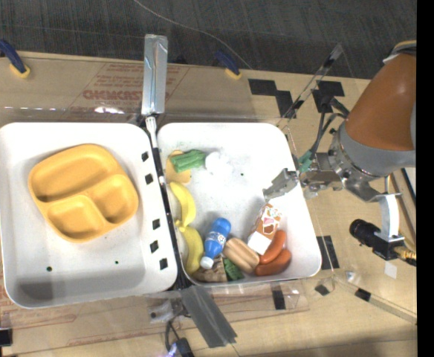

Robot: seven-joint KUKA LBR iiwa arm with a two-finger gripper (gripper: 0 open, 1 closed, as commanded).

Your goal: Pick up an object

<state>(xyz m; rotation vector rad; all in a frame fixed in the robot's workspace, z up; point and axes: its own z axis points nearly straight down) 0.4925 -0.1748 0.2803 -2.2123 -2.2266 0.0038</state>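
While the cluster of toy food (235, 251) crowds the right bin's (299, 166) near wall, the gripper (280, 184) hangs just above the small carton (267, 225); whether it is released or clenched, I cannot tell. Best descend squarely over that carton.

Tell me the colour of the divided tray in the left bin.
Yellow-orange. The tray shows plainly in the camera view, lying in the left bin.

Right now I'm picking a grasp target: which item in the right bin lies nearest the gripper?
The small red-and-white carton, just below the gripper. The sausage, bottle and bananas lie farther off.
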